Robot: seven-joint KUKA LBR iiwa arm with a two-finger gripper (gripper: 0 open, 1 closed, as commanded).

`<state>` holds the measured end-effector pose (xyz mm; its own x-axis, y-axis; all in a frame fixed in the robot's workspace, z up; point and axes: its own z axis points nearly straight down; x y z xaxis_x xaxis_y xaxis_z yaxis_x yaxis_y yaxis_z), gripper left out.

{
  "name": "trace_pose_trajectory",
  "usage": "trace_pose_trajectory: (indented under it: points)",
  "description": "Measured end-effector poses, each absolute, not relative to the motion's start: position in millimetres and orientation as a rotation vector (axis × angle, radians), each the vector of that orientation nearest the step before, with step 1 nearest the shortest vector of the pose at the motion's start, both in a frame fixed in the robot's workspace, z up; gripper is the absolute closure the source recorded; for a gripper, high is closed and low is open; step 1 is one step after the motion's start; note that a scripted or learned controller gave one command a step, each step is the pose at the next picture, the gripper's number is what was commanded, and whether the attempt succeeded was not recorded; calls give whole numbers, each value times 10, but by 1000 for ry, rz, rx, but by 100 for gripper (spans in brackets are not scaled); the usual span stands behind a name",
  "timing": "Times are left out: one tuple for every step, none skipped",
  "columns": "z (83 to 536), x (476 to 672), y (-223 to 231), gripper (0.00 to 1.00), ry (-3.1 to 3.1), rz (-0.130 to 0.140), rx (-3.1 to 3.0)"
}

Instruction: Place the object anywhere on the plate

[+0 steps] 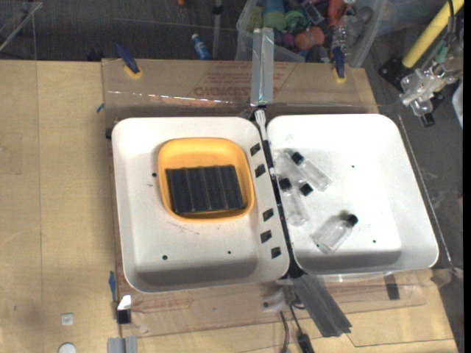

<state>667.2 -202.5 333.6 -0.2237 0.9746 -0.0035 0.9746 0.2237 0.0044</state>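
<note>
A yellow-orange plate with rounded corners lies in the left white bin. A black ribbed rectangular block lies flat across the plate's middle. Several clear small bottles with black caps lie in the right white bin: one near its left wall, another below it, and one toward the front. My gripper, a pale metal piece, hangs beyond the right bin's far right corner, away from both bins and with nothing seen in it.
A row of black tabs runs along the divider between the bins. A clear tub of coloured toys stands behind the bench. A yellow tube slants at the upper right. Blue clamps hold the back sheet.
</note>
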Motion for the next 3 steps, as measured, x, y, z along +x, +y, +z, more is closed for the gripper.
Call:
trace_pose_trajectory:
  points:
    - [3514, 6676, -2225, 100, 2513, 2, 1875]
    - [3493, 6680, -2206, 100, 2562, 0, 1812]
    - [3721, 6681, -2209, 100, 2618, 1, 1724]
